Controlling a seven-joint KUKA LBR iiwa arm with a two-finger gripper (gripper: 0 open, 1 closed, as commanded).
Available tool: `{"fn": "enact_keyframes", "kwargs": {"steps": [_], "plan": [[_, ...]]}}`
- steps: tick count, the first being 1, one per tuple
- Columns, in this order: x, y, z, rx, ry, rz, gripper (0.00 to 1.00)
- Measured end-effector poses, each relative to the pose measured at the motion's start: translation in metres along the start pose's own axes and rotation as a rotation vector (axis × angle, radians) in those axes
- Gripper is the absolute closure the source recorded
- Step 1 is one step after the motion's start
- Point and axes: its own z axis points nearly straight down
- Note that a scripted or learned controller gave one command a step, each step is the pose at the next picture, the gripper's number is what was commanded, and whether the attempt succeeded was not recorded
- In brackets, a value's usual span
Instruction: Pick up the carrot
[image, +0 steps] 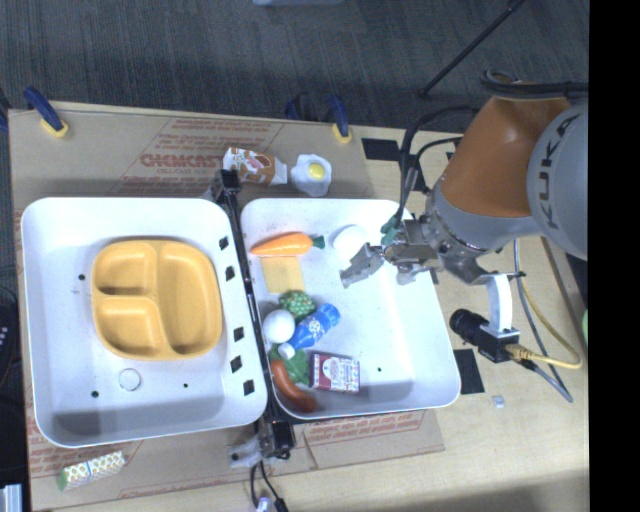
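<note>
On the near edge of the table (520, 440), left of centre, a small patterned packet (92, 468) lies on the cardboard sheet (370, 440) that sits under both bins. The left bin (45, 330) holds a yellow divided tray (157, 297), and a small clear disc (128, 379) rests on the bin floor just near of that tray.

In the right bin (420, 340), the nearest things crowd the left corner: a brown sausage-like piece (290, 385) lies along the left wall, with a red and white carton (335, 373) just to its right. Farther in come a white ball (277, 325), a blue and white bottle (314, 326) lying tilted beside it, and a green leafy piece (296, 303) touching both. A yellow flat slab (281, 272) sits beyond them.

The carrot (282, 243) lies on its side at the far left of the right bin, orange body pointing left, green stub to the right, just far of the yellow slab. A white round object (348, 239) sits to its right.

The gripper (362, 265) hangs over the far right part of the right bin, right of the carrot and apart from it. Its fingers (355, 270) are spread, released, with nothing between them. The grey arm (500, 170) with its orange band comes in from the right.

Beyond the bins, on the cardboard, stand a small brown and white carton (250, 166) and a white and yellow egg-like item (312, 174). Blue clamps (47, 112) grip the far edge.
</note>
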Motion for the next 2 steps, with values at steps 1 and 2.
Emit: {"fn": "enact_keyframes", "kwargs": {"steps": [1, 2], "plan": [[0.042, 0.052, 0.077, 0.001, -0.001, 0.091, 0.0], [0.031, 0.131, 0.165, 0.0, 0.0, 0.137, 0.0]]}}
